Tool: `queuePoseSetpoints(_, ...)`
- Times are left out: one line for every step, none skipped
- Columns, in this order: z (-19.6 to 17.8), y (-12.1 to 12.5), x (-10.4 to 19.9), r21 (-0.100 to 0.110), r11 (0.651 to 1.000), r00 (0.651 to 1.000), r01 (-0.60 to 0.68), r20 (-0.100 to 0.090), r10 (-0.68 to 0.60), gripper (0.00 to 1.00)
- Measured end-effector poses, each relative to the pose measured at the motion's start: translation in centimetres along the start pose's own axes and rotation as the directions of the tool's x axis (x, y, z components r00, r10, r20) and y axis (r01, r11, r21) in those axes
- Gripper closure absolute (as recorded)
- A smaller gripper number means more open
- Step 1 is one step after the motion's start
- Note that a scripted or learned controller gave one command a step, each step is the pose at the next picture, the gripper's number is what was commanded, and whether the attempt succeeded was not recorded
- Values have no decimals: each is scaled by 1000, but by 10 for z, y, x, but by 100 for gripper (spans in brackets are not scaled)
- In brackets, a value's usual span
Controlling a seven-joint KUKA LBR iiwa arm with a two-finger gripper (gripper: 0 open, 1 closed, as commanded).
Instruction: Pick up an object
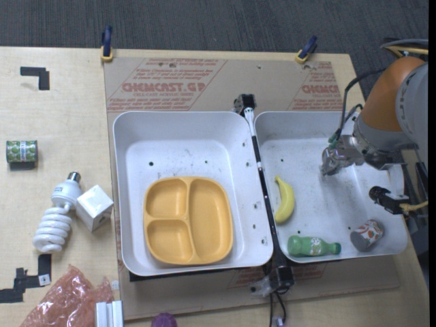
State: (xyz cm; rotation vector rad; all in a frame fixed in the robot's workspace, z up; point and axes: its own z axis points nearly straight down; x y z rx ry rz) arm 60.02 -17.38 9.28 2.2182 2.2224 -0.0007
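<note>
In the right bin [320,125], tool [332,162] near its back wall.

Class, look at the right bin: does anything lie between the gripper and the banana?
Nothing visible does. The gripper hangs over the right bin, and bare white floor separates it from the banana. The green bottle and small can lie nearer the front wall, off that path.

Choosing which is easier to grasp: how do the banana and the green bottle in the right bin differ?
The banana is yellow and curved; the green bottle is straight with a white label. The banana runs along the bin's left wall, while the bottle lies across, along the near wall. The banana sits mid-bin; the bottle is nearer the front corner. Both lie flat in the right bin.
</note>
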Motion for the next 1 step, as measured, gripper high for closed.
queuePoseSetpoints(-2,61,-44,-2,1000,1000,5,-9,-5,100)
